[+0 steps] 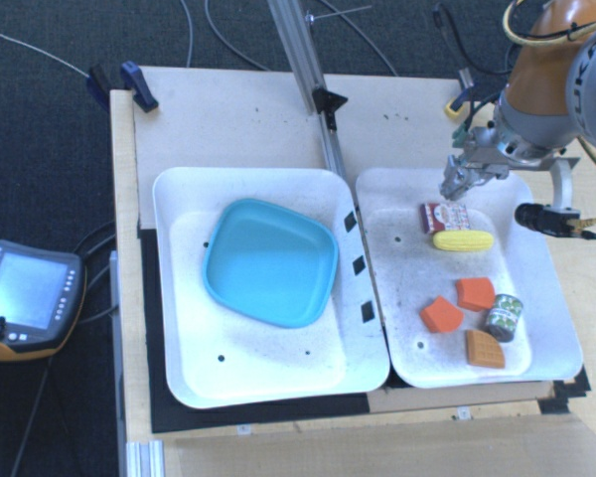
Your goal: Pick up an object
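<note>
In the right bin lie a red-and-white packet, a yellow corn cob, two orange blocks, a brown waffle-like piece and a small tin can. My gripper hangs over the bin's far part, just above and right of the packet. Its fingers point down and nothing shows between them.
The left bin holds a blue square plate. A metal pole slants across the bench's back. A teach pendant lies on the floor at left. Cables trail over the dark carpet.
</note>
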